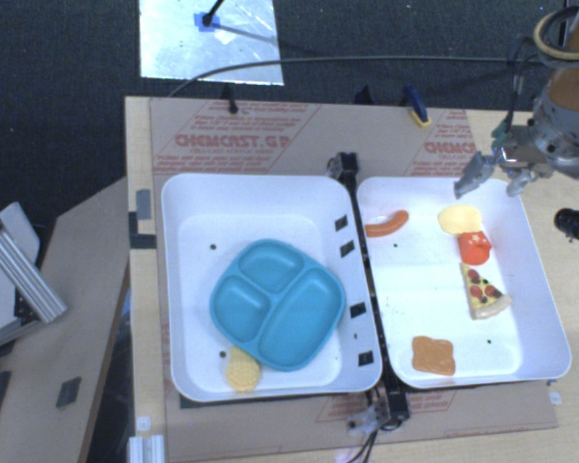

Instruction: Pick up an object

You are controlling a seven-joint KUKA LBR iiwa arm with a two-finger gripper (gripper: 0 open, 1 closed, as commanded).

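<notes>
Gripper (pixel 492 174) above rt bin (pixel 545 287) far edge, fingers spread apart, nothing btwn them; yellow piece (pixel 460 220) and red piece (pixel 474 248) lie just below.

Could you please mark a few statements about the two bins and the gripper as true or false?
1. The blue plate lies in the left bin. True.
2. The gripper holds the pizza slice. False: it hovers open over the right bin's far edge, holding nothing.
3. The sausage lies in the right bin. True.
4. The red piece sits on the blue plate. False: it lies in the right bin, beside the pale yellow piece.
</notes>
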